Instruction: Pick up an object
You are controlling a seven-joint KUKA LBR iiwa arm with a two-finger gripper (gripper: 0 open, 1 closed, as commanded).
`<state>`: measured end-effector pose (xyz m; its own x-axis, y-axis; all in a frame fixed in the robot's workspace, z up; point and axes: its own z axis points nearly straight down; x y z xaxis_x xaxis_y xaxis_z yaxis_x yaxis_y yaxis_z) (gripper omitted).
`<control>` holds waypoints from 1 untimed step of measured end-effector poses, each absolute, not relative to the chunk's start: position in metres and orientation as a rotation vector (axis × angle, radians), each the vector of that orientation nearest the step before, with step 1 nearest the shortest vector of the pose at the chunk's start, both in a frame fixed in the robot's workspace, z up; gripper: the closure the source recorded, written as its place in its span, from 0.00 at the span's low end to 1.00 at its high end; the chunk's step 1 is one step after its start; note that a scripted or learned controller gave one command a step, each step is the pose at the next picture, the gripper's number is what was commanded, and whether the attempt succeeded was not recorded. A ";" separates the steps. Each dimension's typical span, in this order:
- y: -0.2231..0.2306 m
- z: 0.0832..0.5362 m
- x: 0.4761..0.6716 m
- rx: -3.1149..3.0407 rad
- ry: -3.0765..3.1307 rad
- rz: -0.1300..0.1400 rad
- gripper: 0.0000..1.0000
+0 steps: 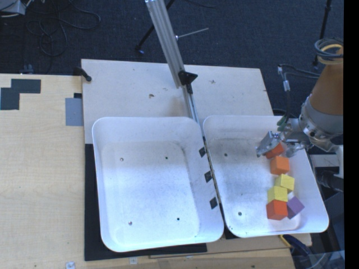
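My gripper (273, 143) is low over the right bin (241, 150), near its right wall. A red-orange block (275, 149) sits right at the gripper's tip, partly covered by it. Whether it is gripped or lies under the tip is unclear. Just below it lies an orange cube (280, 165). Further toward the front a yellow block (286, 181), a second yellow block (277, 194), a red-orange cube (276, 209) and a purple block (295, 206) are bunched along the right side.
The left bin (146, 184) lies beside the right one, with a divider edge (207, 175) between them. A slanted metal bar (168, 38) rises behind the bins. The grey arm with its orange band (328, 94) comes in from the right.
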<state>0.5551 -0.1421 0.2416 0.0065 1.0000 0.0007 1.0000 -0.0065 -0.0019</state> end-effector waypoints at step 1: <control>-0.205 0.157 0.627 -2.222 -2.217 0.008 0.00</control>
